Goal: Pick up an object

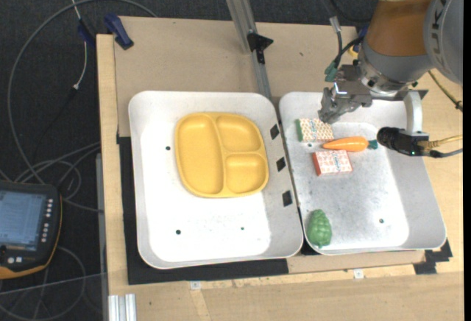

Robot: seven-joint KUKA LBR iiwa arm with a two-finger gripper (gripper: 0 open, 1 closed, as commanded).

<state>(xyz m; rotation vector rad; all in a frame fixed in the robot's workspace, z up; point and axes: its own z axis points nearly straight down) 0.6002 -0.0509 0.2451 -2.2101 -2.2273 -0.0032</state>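
In the right bin (412, 224), one green bumpy toy (319, 227) sits nearest. Then come one red box (332, 162), one orange carrot (345, 143) and one spotted packet (315, 129). One yellow tray (221, 153) fills the left bin (154, 187). The gripper (333, 110) hangs above the packet.

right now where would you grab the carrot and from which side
Probably the carrot at its orange middle, coming straight down from above. It lies flat and lengthwise left to right, so close across its narrow width. The patterned packet behind and the red box in front leave little room.
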